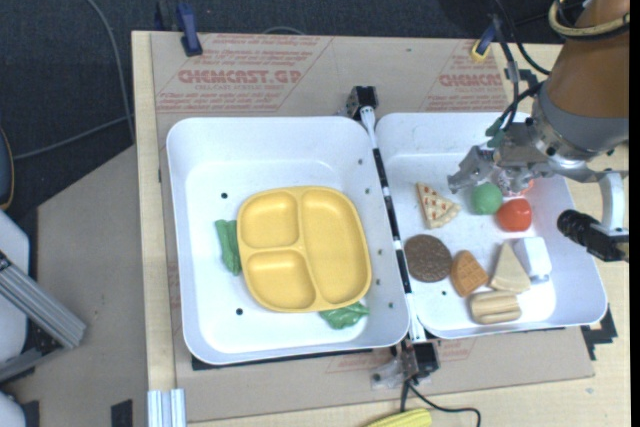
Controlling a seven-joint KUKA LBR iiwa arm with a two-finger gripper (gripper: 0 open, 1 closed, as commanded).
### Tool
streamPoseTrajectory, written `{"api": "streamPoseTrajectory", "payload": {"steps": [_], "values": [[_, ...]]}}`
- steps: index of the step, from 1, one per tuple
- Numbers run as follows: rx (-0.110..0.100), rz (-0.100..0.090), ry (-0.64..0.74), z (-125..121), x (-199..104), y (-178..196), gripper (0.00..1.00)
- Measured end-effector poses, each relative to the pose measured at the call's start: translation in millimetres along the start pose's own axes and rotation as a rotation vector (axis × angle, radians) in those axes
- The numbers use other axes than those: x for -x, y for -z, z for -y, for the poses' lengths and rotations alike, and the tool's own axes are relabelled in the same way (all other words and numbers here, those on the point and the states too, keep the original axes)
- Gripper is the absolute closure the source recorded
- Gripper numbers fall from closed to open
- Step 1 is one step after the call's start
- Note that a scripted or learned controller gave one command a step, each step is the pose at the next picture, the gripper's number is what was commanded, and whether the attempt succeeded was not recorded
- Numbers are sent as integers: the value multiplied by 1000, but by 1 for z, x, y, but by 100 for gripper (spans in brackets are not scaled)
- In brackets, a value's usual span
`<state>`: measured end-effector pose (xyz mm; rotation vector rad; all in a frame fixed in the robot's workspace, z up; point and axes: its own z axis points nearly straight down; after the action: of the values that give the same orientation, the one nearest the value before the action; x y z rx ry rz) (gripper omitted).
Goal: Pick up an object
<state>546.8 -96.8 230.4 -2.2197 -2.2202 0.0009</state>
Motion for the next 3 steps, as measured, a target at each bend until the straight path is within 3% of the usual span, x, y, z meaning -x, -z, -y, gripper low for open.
{"api": "streamPoseTrajectory", "payload": {"steps": [1,2,3], "values": [[-1,0,-1,-25,5,-123,0],[-1,0,-1,-28,-1,-146,0],[3,1,0,-36,-3,-146,0]]}}
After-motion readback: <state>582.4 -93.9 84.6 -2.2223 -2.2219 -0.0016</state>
